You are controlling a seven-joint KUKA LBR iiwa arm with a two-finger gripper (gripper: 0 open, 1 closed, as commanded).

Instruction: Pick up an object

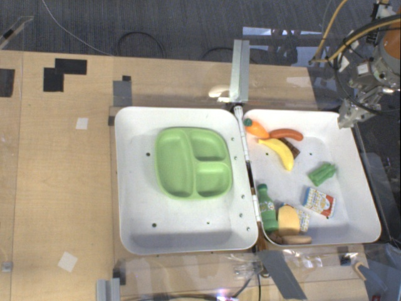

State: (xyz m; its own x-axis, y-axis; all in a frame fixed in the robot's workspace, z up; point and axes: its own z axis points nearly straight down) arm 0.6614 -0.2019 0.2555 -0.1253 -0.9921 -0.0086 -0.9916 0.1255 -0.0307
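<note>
With nothing held, the gripper [349, 115] is poised at the right bin's [351, 168] two o'clock corner, its opening impossible to judge, so a descent toward the banana [281, 151] at ten o'clock is judged next.

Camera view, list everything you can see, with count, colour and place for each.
Bins: two, white, side by side on the bench.
Tray: one, green, three compartments, in the left bin.
Carrot: one, orange, right bin, far left corner.
Sausage: one, red, beside the carrot.
Banana: one, yellow, below the sausage.
Block: one, green, right bin, middle.
Carton: one, white and red, near the block.
Bottle: one, green, near left wall.
Cheese: one, yellow, beside the bottle.
Gripper: one, grey, above the right bin's far right corner.
</note>
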